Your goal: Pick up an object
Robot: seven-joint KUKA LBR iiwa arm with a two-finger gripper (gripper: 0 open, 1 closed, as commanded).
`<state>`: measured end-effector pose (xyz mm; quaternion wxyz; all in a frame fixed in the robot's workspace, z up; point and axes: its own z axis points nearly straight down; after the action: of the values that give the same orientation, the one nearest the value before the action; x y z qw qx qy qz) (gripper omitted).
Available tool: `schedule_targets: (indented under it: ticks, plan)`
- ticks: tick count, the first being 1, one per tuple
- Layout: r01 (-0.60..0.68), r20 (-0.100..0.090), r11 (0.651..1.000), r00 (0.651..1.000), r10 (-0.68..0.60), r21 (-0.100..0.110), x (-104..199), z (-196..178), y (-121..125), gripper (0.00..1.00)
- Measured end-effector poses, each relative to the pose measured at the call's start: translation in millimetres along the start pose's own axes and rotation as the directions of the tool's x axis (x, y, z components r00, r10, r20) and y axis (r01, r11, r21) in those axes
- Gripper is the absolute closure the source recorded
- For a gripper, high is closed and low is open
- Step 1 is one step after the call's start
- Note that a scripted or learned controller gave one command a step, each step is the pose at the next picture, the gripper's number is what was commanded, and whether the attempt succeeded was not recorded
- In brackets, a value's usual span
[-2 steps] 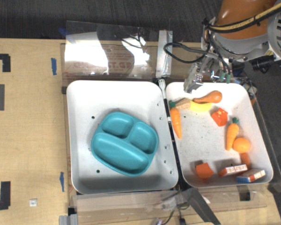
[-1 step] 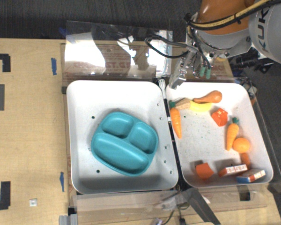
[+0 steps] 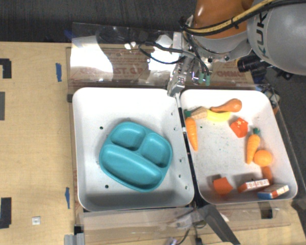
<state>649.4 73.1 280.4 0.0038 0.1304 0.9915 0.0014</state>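
no object lifted yet: the gripper (image 3: 176, 86) hangs over the back rim between the left bin (image 3: 86, 111) and the right bin (image 3: 275, 137), nothing in it. whether it is open or closed cannot be told. candidates lie in the right bin, a carrot (image 3: 192, 133) nearest; reach, grasp and lift remain. a blue tray (image 3: 135, 155) sits in the left bin.

Bright, even overhead light. Strong glare on clear plastic sheet (image 3: 120, 52) behind left bin (image 3: 86, 106). Soft shadows inside bin walls. Slightly soft focus.
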Motion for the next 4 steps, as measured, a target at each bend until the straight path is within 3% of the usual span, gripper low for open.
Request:
schedule_targets:
  ticks: [1, 2, 3, 4]
  plan:
    - [0.053, -0.001, 0.999, 0.999, -0.053, -0.001, 71, -22, 16, 1.00]
    - [0.089, -0.006, 0.996, 0.996, -0.089, 0.001, 29, 11, 83, 1.00]
    - [0.204, -0.002, 0.979, 0.979, -0.204, -0.002, 34, 31, 152, 1.00]
    - [0.061, -0.005, 0.998, 0.998, -0.061, 0.001, 108, 52, 130, 1.00]
